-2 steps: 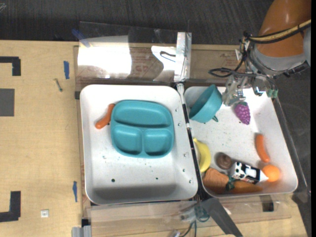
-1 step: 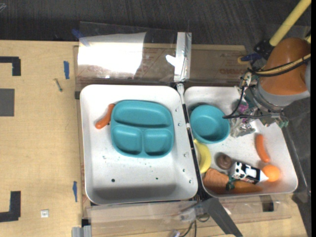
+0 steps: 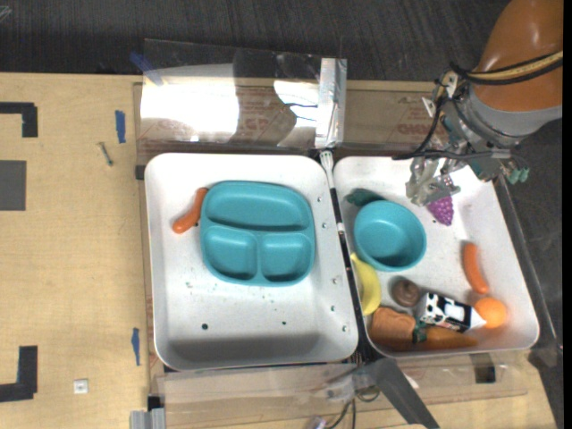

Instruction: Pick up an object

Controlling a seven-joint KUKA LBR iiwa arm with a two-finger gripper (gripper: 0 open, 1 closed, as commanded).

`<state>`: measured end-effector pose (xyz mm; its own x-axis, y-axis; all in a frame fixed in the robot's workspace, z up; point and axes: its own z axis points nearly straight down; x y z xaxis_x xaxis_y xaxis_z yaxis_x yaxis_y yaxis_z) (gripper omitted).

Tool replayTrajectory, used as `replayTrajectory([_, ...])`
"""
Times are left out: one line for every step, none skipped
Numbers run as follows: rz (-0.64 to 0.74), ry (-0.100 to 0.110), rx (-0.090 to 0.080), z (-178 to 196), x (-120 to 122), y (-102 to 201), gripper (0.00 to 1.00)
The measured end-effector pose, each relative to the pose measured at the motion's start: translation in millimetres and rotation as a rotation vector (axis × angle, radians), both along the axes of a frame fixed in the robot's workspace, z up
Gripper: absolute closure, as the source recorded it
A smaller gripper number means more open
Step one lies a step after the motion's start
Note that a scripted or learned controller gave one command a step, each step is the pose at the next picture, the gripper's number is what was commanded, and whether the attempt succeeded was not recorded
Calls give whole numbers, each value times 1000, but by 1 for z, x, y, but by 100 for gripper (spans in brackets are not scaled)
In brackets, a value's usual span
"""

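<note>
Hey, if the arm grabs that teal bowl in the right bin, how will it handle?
The teal bowl looks like rigid, smooth plastic, so probably light but slippery. Its round wall may slide out of a pinch; its rim seems safer. It sits upright, so a push would likely slide it, not tip it.

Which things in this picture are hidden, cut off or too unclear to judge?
- Tool, camera view: small and blurred, so it is unclear whether it touches the purple grapes just beneath it.
- Yellow banana: its upper part lies under the teal bowl.
- Black-and-white toy: too small to tell what it is.
- Orange sausage in the left bin: one end sits behind the rim of the teal divided plate.
</note>
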<state>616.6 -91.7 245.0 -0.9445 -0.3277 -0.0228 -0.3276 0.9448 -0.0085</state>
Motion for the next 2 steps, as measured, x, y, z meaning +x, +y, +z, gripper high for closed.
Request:
replayTrajectory([-108,23,6,-46,-20,72,100])
replayTrajectory([-124,10,5,11,28,97,100])
